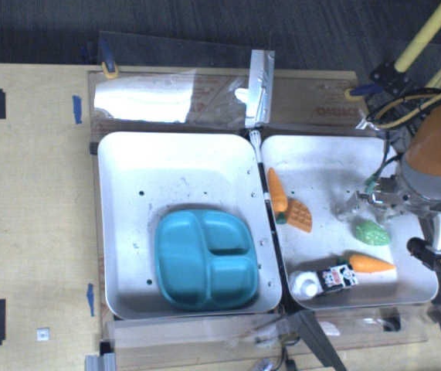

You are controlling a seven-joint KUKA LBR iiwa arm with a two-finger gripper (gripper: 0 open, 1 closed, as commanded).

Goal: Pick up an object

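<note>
The arm (430, 168) is grey, with a broad orange band above the wrist and a rounded grey collar under it. Its pincer (364, 202) is pale metal, small and angular. Black and yellow cables (405, 103) loop behind the pincer, above the orange band, with a black fitting among them.

Even overhead light, moderately bright on the bench; the floor at top stays dark. Strong glare on the clear panel (147, 99) behind the left bin (127, 161), and the white bin walls are near washed out. Soft shadow under the teal tray (205, 257); overall slightly soft and grainy, small items on the right bin (313, 157) lack detail
</note>
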